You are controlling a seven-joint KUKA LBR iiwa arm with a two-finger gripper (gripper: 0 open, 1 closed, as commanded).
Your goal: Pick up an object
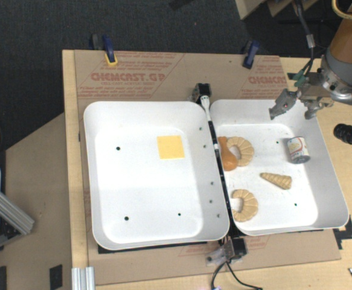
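Table (163, 71) carries a brown cardboard sheet with red print, pinned at its far edge by two blue clamps (109, 46), and two shallow white bins side by side on it. Left bin (103, 138): one flat yellow square (170, 147), lying a little right of the bin's centre toward the far side, well apart from the walls. A black hinge strip (215, 156) runs along the seam between the bins. Right bin (320, 186): against its left wall sits an orange-and-tan ring-shaped piece (235, 152), an orange lump touching the ring's left side; nearer the camera, also close to the left wall, a second tan ring (245, 204). Right of centre lies a tan ridged cone (276, 179), on its side, tip pointing left. Beyond it, near the right wall, a small silver can (297, 149) lies tilted (label too small to read). The hand (296, 106) hangs over the far right corner of the right bin, above and just beyond the can, on the grey arm (345, 71) with its orange band. Its two fingers stand apart, nothing between them; no object is lifted, all lie in the bins.
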